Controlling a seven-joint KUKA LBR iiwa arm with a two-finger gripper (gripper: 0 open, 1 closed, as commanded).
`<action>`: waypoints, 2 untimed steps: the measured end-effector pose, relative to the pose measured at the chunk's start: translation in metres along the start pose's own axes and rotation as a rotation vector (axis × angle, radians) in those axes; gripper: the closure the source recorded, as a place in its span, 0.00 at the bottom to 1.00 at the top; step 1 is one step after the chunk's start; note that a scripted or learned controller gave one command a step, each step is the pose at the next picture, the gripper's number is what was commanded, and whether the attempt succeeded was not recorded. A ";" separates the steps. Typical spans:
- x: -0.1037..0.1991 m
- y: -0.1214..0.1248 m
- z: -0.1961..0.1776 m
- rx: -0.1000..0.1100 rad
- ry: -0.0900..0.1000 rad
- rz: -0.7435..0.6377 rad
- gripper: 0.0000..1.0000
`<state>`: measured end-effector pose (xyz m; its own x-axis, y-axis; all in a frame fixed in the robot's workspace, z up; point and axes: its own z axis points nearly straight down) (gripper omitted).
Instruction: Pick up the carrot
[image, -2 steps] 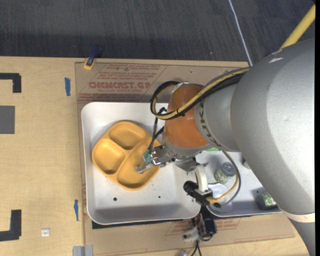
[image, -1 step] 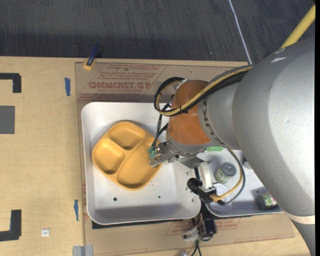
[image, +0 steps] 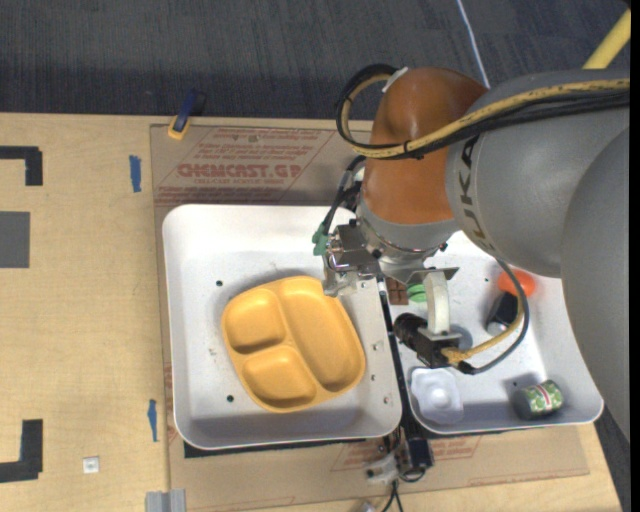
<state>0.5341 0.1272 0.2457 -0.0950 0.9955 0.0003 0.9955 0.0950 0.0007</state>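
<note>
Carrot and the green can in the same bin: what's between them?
In the camera view, bare white bin floor, with a loop of the arm's cable crossing it just below the carrot.

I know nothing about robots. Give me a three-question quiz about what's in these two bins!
1. True or false: the yellow divided plate lies in the left bin.
2. Which bin holds the small green can: A left, B right?
3. Fill in: the orange carrot peeks out in the right bin, partly hidden by the robot's ____.

Key: 1 true; 2 B; 3 arm.
</note>
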 end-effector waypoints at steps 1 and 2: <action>-0.084 -0.007 0.014 0.004 0.000 0.105 1.00; -0.150 -0.065 0.061 0.002 0.000 0.179 1.00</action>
<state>0.4835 -0.0282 0.1843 0.0838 0.9965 -0.0001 0.9965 -0.0838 -0.0017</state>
